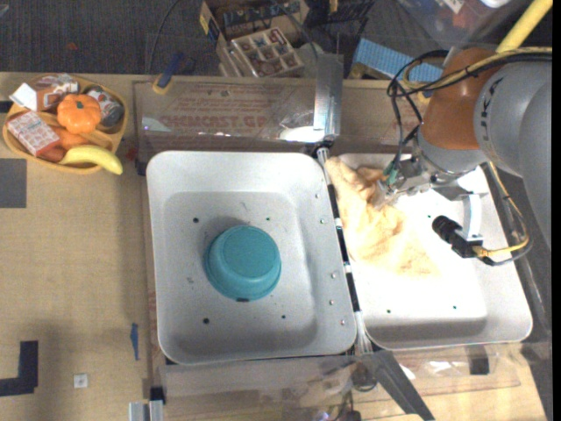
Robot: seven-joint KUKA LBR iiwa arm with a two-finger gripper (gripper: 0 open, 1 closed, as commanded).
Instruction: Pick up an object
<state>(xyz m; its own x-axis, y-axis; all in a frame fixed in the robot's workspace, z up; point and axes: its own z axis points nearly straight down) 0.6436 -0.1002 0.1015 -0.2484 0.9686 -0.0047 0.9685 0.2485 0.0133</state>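
Right bin (456, 314), cloth (372, 222) lying diagonally, gripper (386, 189)

My wooden counter (70, 279) stood over a dark floor (79, 16), with cluttered boxes (254, 33) behind it and a fruit basket (61, 125) at its corner.

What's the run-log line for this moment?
arm: over right bin | gripper: down at cloth, grasp unclear | left bin: teal bowl, untouched | pick: not confirmed
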